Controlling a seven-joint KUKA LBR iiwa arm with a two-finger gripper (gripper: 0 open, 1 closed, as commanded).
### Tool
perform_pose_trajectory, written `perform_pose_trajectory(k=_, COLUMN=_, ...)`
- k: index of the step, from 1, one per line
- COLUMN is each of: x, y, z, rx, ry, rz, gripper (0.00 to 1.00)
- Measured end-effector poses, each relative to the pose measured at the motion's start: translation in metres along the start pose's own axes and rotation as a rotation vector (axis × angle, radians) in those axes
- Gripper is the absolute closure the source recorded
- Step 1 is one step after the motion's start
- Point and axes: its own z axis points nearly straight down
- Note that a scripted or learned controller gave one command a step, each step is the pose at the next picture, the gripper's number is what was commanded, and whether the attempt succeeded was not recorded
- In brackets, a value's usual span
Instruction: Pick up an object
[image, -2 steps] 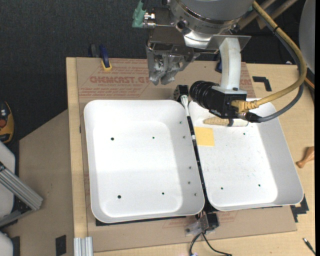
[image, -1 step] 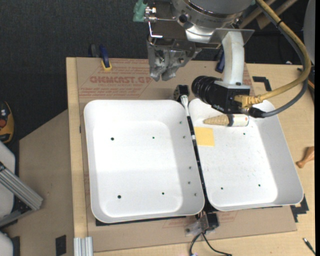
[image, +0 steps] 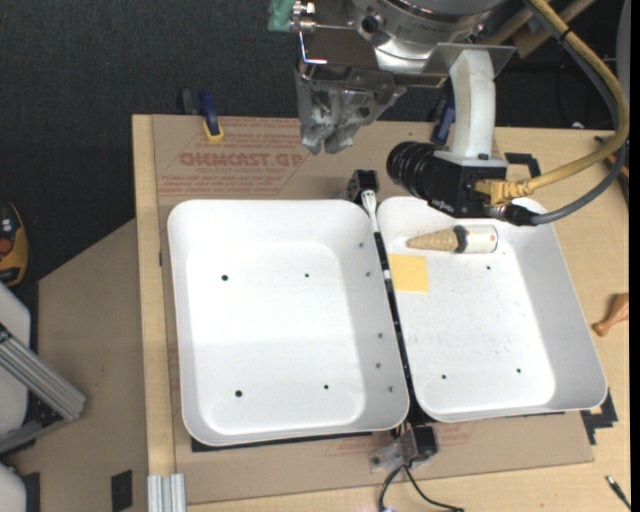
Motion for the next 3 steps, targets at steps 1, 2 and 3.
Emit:
perform_pose_trajectory(k=1, x=0.001, y=0.0, z=-0.011, rx=-0.004, ry=0.002, rz=-0.001, gripper=1.0)
perform_pose_trajectory(k=2, x=0.001, y=0.0, z=-0.01, rx=-0.002, ry=0.001, rz=-0.001, gripper=0.0)
perform_pose_trajectory(k=3, x=0.002, y=0.001, z=-0.021, rx=-0.007, ry=0.003, rz=-0.002, gripper=1.0)
